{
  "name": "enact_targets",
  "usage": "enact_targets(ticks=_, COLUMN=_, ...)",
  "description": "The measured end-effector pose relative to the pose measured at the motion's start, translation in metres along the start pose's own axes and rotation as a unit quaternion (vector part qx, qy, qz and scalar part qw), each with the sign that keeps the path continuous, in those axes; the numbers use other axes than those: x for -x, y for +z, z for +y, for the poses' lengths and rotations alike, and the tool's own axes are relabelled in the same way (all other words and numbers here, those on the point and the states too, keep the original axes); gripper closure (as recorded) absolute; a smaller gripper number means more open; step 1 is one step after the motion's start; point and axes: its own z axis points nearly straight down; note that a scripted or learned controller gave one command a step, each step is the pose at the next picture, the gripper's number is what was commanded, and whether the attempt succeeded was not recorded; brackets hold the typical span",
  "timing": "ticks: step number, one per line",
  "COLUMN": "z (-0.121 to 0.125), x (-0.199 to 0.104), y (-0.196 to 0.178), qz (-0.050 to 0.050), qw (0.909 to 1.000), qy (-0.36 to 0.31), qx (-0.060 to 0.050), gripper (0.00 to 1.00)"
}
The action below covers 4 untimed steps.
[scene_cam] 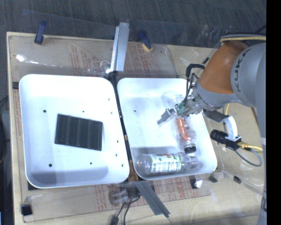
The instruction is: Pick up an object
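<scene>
Jaws [171,115] over rt bin [140,90] — bench [61,43], dark carpet.

Two shallow white bins sit side by side on the bench: a left bin [33,90] and a right bin [140,97].

The left bin holds one thing, a flat dark ribbed panel [79,132] lying near its middle.

The right bin holds two bottles. One large clear plastic bottle [166,163] with a green and white label lies on its side along the near wall. One small clear bottle [184,134] with orange contents and a dark cap lies toward the right side. One crumpled piece of clear plastic [172,99] lies farther back.

One arm [234,71] reaches in from the right, carrying one gripper [171,114].

Two blue clamps grip the bench's far edge, one at the left [39,33] and one nearer the middle [144,40].
</scene>
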Motion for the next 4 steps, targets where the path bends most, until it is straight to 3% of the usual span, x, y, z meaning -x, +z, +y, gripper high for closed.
enact_targets(ticks=1, z=-0.007, x=-0.002, y=-0.013, qz=-0.001, qw=0.9999, qy=-0.012, qx=0.001, gripper=0.0)
enact_targets(ticks=2, z=0.005, x=0.003, y=-0.017, qz=-0.002, qw=0.9996, qy=-0.03, qx=0.002, gripper=0.0)
enact_targets(ticks=4, z=0.002, x=0.001, y=-0.002, qz=-0.001, qw=0.9974, qy=-0.072, qx=0.001, gripper=0.0)
